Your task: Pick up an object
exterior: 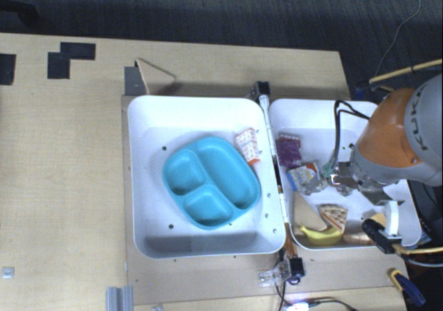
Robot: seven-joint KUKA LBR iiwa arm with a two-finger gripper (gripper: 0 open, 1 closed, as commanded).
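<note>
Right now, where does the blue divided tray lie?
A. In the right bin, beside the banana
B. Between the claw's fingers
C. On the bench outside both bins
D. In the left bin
D: the blue tray lies flat in the left bin, while the banana and the claw are in the right bin.

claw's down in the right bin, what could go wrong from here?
1. The claw sits among crowded items: the blue-and-white packet, the purple packet and the patterned wedge. It may nudge neighbours or catch two at once.
2. The packets look flat and thin, so a grasp could slip.
3. The banana lies close to the right bin's near wall, probably leaving little room to close around it.
</note>
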